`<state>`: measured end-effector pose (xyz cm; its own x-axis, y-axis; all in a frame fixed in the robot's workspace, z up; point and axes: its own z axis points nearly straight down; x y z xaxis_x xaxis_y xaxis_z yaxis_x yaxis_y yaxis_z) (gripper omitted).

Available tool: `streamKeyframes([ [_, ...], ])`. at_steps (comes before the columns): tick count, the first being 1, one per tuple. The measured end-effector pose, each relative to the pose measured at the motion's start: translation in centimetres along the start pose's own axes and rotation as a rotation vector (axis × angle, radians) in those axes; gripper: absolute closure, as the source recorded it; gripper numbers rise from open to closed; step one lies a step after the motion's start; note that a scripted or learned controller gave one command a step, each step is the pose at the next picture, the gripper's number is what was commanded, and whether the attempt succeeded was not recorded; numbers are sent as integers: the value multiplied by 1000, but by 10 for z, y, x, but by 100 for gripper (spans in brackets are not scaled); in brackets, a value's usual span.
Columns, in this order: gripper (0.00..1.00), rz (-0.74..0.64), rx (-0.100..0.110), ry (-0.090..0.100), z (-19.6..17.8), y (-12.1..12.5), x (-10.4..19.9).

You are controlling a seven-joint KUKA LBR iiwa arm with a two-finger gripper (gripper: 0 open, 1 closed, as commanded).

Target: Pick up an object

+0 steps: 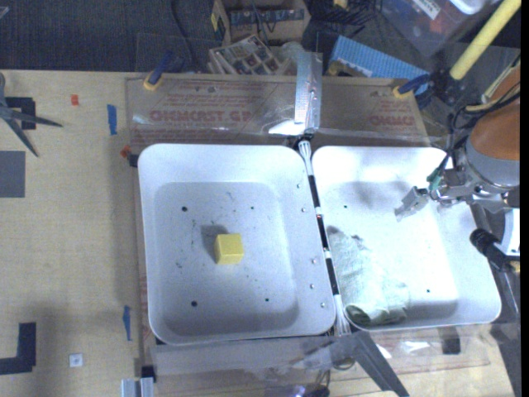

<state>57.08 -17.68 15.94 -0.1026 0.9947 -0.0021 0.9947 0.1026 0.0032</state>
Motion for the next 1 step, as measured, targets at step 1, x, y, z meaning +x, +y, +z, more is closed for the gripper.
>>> streamKeyframes([
  [1, 0, 202, -2, -1, 73, 97, -5],
])
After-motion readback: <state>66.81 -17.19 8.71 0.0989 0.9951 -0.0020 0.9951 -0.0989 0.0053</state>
